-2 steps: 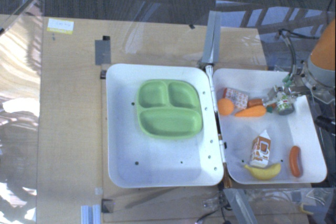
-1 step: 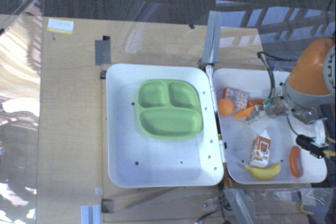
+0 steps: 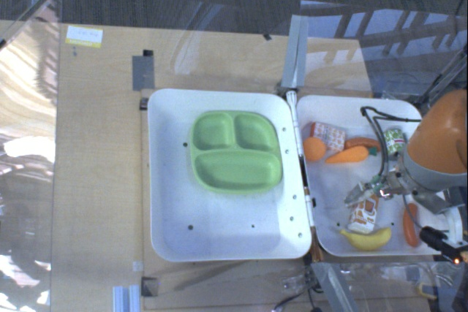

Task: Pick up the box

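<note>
In the right bin (image 3: 333, 241), a small red and white box (image 3: 327, 135) lies at the back left corner. A second boxy item, a small brown and white carton (image 3: 363, 215), lies near the front. My gripper (image 3: 369, 191) hangs low just above the top end of this carton, well in front of the red and white box. The grey arm with its orange band (image 3: 439, 139) comes in from the right and covers the bin's right side. I cannot see whether the gripper touches the carton.
Near the red and white box lie an orange ball (image 3: 314, 149), a carrot (image 3: 348, 155) and a green can (image 3: 395, 141). A banana (image 3: 365, 238) and a red sausage (image 3: 410, 224) lie at the front. The left bin (image 3: 175, 230) holds a green divided plate (image 3: 235, 152).
</note>
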Robot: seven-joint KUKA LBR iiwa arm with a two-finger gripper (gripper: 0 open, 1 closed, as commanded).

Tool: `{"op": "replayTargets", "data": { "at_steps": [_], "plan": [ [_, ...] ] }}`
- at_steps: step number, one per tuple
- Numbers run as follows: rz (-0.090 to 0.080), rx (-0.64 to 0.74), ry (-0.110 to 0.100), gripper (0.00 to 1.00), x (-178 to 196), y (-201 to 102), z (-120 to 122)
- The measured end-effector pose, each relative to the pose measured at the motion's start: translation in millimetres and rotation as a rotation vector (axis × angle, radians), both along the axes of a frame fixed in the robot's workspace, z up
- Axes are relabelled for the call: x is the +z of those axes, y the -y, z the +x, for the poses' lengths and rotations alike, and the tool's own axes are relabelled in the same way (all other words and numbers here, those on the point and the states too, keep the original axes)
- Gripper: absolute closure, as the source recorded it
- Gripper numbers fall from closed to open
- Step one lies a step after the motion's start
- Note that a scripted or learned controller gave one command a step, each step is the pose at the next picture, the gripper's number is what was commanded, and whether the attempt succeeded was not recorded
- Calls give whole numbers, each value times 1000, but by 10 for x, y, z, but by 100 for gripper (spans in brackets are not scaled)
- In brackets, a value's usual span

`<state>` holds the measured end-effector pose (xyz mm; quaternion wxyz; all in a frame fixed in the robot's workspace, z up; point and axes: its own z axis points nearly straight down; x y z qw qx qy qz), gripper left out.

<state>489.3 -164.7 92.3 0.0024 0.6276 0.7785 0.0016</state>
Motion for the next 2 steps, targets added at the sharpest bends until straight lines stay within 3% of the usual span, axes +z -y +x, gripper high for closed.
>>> {"op": "replayTargets", "data": {
  "at_steps": [1, 2],
  "plan": [
    [-4, 47, 10, 0, -29, -267, 23],
    [-6, 49, 21, 100, 96, -271, 63]
  ]
}}
